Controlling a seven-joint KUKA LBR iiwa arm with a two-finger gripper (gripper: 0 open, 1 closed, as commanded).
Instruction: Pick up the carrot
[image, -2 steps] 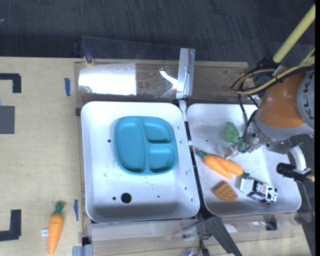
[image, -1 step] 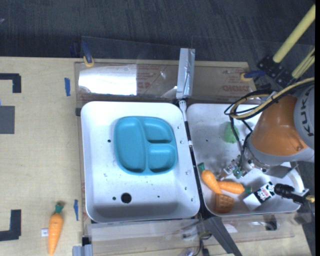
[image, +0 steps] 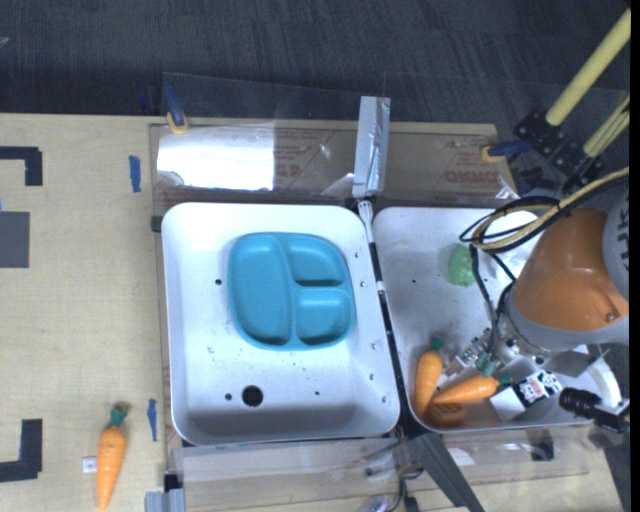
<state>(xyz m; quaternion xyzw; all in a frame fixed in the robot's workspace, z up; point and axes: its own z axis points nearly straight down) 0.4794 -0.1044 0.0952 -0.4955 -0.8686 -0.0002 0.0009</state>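
A stray carrot (image: 110, 455) lies on the bare table (image: 70, 300) at about seven o'clock, outside both bins and well apart from the arm, so I doubt it is the one being worked on. The left bin (image: 190, 400) holds a blue divided plate (image: 292, 288) near its middle, flat, with nothing on it that I can make out. In the right bin (image: 410, 250) a pale green object (image: 462, 266) sits toward the far wall; I cannot tell what it is. Two carrots crowd that bin's near left corner, at roughly five o'clock overall: one (image: 427, 380) stands almost on end against the wall, the other (image: 463, 391) lies crosswise just beside it. The claw (image: 487, 362) is low over the crosswise carrot, angled down at it, presumably lined up for a grasp. Cables and the orange band (image: 570, 280) hide the tips, so I cannot tell whether it has hold of anything.
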